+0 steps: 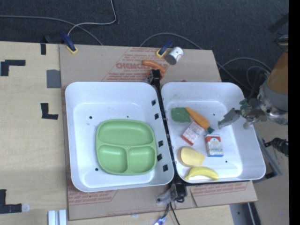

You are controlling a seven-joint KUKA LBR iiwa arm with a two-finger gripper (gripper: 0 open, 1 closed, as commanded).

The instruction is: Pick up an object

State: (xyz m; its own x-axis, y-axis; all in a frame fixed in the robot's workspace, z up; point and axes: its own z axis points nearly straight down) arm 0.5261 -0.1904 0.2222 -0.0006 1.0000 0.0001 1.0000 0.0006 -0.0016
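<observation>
Reaching in from the right of the frame, the arm [276, 86] holds its end effector [228, 118] over the right bin [234, 90], above the bin's right side; I cannot tell its state. Below and left of it lie a carrot [198, 117], a green block [179, 114], two small cartons [191, 134] [214, 146], a yellow lump [191, 156] and a banana [202, 173]. A green divided plate [126, 146] sits in the left bin [84, 97].

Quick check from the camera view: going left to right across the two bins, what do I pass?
Green divided plate in the left bin → dark green item → carrot → small red-and-white carton → gripper over the right bin.
</observation>
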